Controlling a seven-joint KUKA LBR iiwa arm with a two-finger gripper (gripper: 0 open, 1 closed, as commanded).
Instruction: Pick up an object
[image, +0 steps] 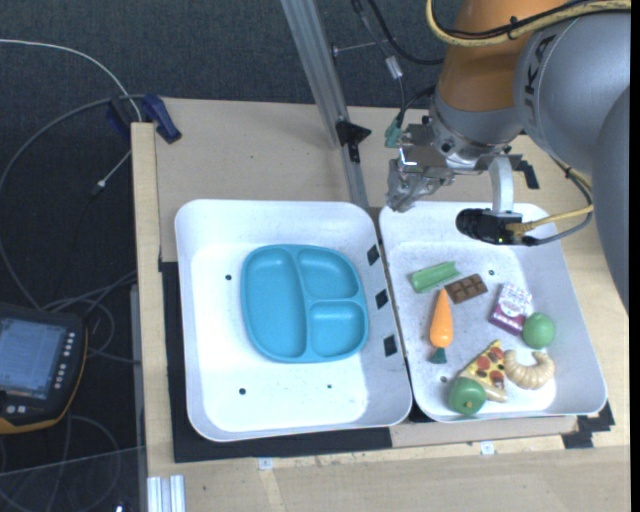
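Note:
My gripper (404, 196) hangs over the far left corner of the right bin (575, 330), above the rim, with nothing seen between its fingers. In that bin lie a green block (433, 276), a brown chocolate bar (465, 290), an orange carrot (441, 319), a purple and white packet (511, 307), a green lime (539, 329), a pizza slice (487, 366), a tan croissant-like piece (530, 371) and a green apple (466, 396). All of these rest nearer the front than the gripper.
The left bin (205, 330) holds a blue divided plate (304, 302). A slanted metal post (325, 90) rises behind the bins, just left of the gripper. Cables and a tablet-like pendant (35, 365) lie off the bench on the left.

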